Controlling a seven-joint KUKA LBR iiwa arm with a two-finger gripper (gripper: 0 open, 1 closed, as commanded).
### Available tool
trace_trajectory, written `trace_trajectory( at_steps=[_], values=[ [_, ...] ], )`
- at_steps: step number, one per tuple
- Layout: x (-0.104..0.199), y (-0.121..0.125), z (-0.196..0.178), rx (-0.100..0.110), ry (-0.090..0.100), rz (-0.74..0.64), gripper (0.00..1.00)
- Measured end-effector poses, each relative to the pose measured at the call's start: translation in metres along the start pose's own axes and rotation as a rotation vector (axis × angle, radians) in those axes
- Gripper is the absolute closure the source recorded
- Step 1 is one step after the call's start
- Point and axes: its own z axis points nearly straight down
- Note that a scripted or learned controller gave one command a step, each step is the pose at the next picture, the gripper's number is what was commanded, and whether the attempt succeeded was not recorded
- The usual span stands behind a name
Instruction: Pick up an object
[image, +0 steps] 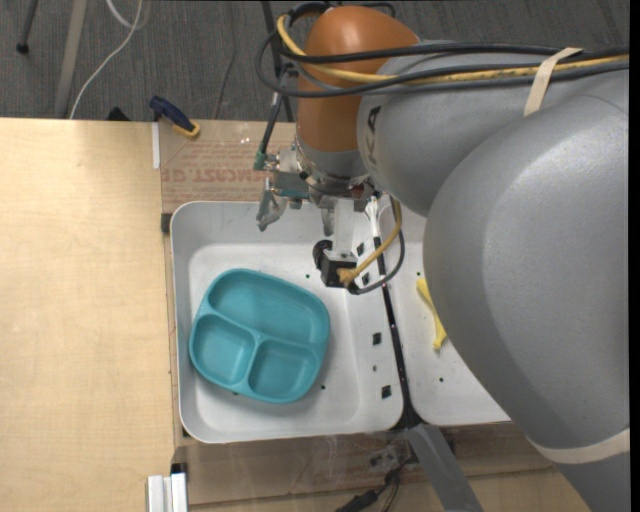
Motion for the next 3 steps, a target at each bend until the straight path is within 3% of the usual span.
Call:
trace_trajectory(
  at_steps=[1, 2, 3],
  values=[
    [0.045, -0.060, 0.081, 0.005, -0.001, 0.115, 0.00],
    [0.021, 0.023, 0.077, 0.002, 0.000, 0.080, 0.00],
    [-0.002, -0.006, -0.001, 0.000, 0.001, 0.085, 0.00]
  ],
)
